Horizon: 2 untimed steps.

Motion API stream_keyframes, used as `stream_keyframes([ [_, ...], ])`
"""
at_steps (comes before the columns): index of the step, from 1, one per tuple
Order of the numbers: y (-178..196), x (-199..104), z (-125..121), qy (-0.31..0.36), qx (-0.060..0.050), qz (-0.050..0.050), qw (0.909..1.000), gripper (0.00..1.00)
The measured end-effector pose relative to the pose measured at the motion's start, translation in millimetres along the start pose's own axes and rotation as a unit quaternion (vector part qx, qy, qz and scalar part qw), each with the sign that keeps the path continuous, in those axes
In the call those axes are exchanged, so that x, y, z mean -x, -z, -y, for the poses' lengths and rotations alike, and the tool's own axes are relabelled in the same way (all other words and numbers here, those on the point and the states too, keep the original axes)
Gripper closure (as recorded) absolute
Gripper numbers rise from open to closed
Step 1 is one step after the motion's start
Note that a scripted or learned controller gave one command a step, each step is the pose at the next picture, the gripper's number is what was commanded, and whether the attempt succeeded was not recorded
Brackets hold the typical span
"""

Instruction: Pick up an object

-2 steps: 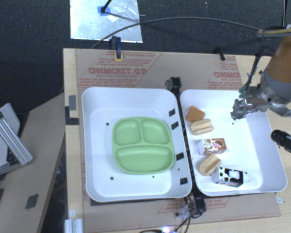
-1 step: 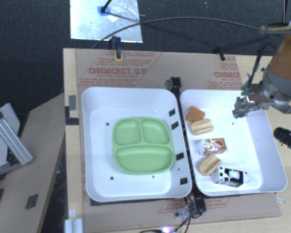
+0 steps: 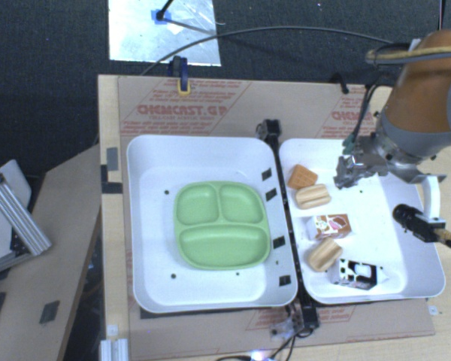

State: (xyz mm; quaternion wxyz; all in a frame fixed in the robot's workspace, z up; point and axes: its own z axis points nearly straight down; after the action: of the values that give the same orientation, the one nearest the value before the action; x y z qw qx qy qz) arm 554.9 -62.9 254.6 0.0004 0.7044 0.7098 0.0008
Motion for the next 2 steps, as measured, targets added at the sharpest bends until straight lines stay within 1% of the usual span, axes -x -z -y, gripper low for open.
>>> stream_keyframes([
  [1,3,-50,-8,0.001,0.000,-0.001,1.0000,1.00],
  [2,-16,-103,-10,0.001,-0.001,-0.001,1.0000,1.00],
])
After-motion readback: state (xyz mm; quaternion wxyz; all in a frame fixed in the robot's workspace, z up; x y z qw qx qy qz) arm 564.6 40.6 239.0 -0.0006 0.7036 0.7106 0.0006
